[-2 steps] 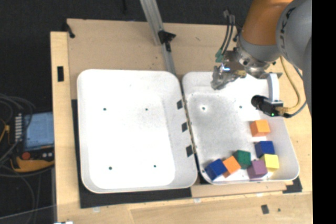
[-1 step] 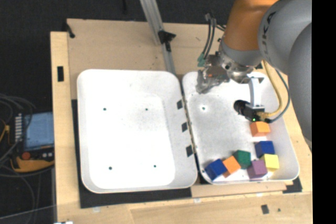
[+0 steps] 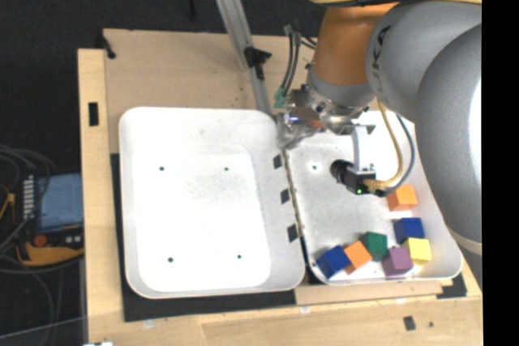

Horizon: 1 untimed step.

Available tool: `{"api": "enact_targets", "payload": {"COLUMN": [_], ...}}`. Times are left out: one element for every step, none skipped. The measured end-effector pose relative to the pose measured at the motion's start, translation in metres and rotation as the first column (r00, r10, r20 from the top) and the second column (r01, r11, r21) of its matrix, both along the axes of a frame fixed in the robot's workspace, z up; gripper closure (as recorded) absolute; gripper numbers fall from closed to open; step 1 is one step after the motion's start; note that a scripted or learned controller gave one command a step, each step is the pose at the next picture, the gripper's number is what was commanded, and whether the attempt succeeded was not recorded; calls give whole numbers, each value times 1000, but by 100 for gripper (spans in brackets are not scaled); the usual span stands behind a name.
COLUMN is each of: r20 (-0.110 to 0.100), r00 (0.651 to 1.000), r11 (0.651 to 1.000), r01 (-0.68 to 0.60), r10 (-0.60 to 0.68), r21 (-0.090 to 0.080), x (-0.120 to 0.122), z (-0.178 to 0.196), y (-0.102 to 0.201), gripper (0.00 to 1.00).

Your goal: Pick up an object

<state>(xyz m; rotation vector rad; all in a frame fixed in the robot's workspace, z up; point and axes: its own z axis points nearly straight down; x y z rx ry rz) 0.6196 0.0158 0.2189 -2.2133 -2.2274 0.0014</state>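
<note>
Hand [image 3: 293,124], grip unclear, hovers above right bin [image 3: 320,166] edge.

There are some dark letters on the side of the big grey arm [image 3: 388,44], but they are cut off and too blurry to read.

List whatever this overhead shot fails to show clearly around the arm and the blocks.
- Gripper, camera view: small and blurred under the orange wrist; whether it holds anything is unreadable.
- Right bin: its far right side is covered by the grey arm.
- Orange block near the arm: partly masked by a cable.
</note>
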Motion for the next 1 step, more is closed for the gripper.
{"api": "enact_targets", "payload": {"r20": [-1], "r00": [1000], "r11": [1000], "r01": [-2], "r10": [2], "r21": [2], "x": [-16], "z": [6], "y": [52], "gripper": [100]}}
